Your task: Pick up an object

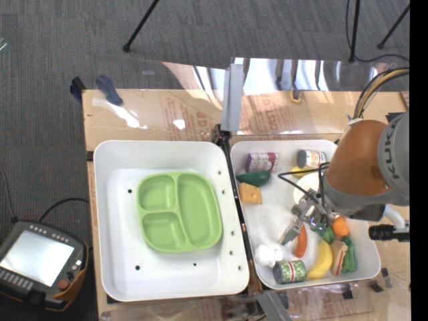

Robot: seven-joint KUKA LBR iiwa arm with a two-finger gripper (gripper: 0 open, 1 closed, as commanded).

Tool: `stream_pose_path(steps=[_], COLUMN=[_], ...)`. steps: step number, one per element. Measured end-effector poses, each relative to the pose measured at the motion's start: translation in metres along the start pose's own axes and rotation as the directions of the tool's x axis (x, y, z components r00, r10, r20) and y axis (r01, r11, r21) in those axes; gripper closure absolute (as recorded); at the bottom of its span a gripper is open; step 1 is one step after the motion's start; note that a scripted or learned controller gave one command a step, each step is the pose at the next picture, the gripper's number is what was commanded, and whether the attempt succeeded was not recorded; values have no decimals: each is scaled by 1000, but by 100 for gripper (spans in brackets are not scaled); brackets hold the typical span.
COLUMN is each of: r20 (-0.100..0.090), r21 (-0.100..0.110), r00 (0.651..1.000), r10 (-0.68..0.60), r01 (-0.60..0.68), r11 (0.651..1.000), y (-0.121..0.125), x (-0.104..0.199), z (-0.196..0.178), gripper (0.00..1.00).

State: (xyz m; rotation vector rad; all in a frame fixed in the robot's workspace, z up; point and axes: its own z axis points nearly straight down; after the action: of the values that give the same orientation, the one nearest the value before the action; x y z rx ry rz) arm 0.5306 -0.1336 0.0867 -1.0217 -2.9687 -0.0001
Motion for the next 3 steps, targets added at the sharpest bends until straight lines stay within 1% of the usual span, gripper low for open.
stream_pose_path(steps=[1,2,3], r20=[15,8,-1], r21=[-13,-9,0], r00=[987,988,954], r10=[161,154,299], r01=[-160,-154,-299], r11=[987,988,954], y=[-29,-29,27], x=[38,40,32], z=[-5,-12,-22], gripper=[0,100,100])
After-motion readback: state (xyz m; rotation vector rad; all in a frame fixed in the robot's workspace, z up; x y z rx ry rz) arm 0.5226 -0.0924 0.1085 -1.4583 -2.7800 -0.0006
